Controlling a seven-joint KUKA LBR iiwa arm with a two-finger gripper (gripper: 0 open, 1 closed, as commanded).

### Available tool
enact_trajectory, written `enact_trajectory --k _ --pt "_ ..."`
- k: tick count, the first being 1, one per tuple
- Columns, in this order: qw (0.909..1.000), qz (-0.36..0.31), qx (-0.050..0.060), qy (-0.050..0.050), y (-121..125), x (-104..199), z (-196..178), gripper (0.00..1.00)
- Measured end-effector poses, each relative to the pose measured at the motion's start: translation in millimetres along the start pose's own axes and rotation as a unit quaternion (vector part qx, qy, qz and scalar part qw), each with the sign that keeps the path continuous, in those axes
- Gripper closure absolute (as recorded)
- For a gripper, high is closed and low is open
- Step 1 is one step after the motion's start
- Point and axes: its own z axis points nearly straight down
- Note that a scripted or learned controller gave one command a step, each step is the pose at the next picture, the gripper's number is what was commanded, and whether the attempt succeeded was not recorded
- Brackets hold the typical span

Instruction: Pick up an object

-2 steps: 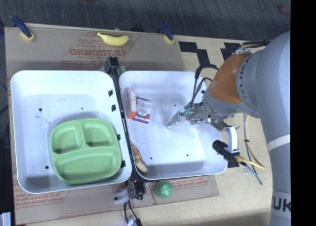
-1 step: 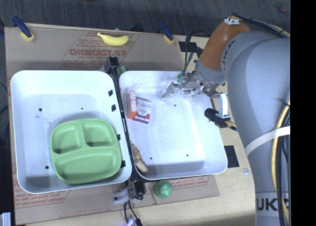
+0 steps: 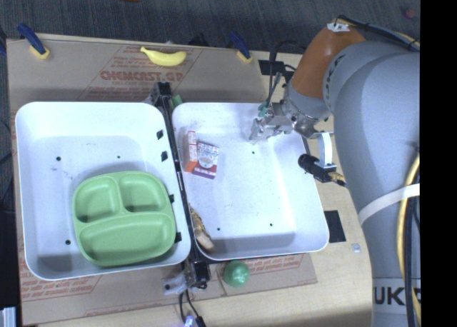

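A small red and white packet [image 3: 202, 156] lies flat in the right bin [image 3: 285, 208], near its upper left corner. My gripper [image 3: 263, 128] hangs low over the same bin's upper right part, about a hand's width right of the packet and apart from it. Nothing shows between its tips. A green divided plate [image 3: 125, 217] rests in the left bin [image 3: 43, 140], toward the front.
A yellow banana [image 3: 164, 55] lies on the cardboard behind the bins, and a green ball [image 3: 235, 273] sits in front of the right bin. A tan object [image 3: 201, 234] leans at the right bin's front left wall. Blue clamps [image 3: 33, 40] hold the cardboard's back edge.
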Motion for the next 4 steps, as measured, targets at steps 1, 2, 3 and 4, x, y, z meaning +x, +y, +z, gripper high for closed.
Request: enact_trajectory --k 1,2,3,4 --pt "1.0 -0.001 0.0 0.0 -0.1 0.3 0.2 0.0" --pt "1.0 0.003 0.001 0.0 -68.4 -0.7 -17.9 0.0" --pt "1.0 0.003 0.002 0.0 -92.1 0.3 -0.2 0.0" --pt "1.0 0.004 0.0 0.0 -12.5 -0.6 10.9 0.0"
